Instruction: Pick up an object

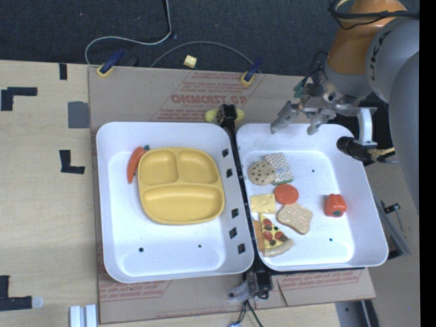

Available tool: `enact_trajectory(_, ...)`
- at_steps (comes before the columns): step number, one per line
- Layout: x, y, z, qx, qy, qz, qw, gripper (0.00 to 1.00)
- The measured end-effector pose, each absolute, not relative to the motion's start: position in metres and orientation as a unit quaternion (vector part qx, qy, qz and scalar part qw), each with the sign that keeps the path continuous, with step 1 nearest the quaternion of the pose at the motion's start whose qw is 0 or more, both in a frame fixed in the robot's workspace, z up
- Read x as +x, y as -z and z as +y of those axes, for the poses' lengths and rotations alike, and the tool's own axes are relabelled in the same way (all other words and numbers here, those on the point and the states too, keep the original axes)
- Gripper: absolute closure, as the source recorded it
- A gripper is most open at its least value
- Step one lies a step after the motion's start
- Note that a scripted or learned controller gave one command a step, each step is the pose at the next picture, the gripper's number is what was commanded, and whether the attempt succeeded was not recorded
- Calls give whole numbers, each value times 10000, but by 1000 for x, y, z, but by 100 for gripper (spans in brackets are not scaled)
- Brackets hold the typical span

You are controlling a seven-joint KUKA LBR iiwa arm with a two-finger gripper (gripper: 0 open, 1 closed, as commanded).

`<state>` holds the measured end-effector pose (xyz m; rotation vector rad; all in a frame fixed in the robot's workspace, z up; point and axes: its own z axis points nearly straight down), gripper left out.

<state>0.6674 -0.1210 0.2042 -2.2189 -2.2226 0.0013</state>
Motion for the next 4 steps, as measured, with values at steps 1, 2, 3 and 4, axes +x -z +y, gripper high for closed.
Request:
enact_trajectory(1,618,-150,-105,-7074,-29,-7068,38,0)
enact_trajectory(2,626,-101,-111,-7071,20,-7070,-62,0)
enact_trajectory(3,665,-84,-109,-7060,3,-7082,-5,0)
enact_trajectory(4,664,-95,-109,-7062,3,-7080,-3,100)
